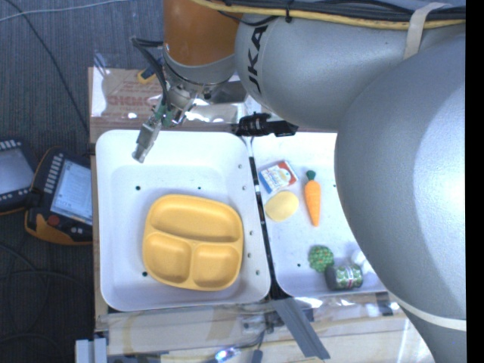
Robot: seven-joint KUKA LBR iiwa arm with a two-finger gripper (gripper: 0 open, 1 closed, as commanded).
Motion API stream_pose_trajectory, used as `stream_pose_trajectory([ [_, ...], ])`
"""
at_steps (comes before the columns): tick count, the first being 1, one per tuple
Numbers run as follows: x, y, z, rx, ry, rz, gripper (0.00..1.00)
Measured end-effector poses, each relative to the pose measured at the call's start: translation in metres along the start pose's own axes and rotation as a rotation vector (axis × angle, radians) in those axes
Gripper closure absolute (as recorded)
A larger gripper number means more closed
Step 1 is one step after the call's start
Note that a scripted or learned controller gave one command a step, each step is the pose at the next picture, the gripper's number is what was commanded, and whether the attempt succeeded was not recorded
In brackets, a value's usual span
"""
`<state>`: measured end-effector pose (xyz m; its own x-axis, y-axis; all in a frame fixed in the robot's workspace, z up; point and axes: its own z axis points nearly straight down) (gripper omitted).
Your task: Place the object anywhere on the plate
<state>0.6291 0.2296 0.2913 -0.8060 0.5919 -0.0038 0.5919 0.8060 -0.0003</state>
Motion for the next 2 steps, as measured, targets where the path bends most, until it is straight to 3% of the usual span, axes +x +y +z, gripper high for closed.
stream_pose_trajectory([
  [1, -0.013, 0.013, 0.119, 0.003, 0.002, -0.140, 0.00],
  [2, 0.014, -0.006, 0.198, 0.000, 0.003, -0.239, 0.00],
])
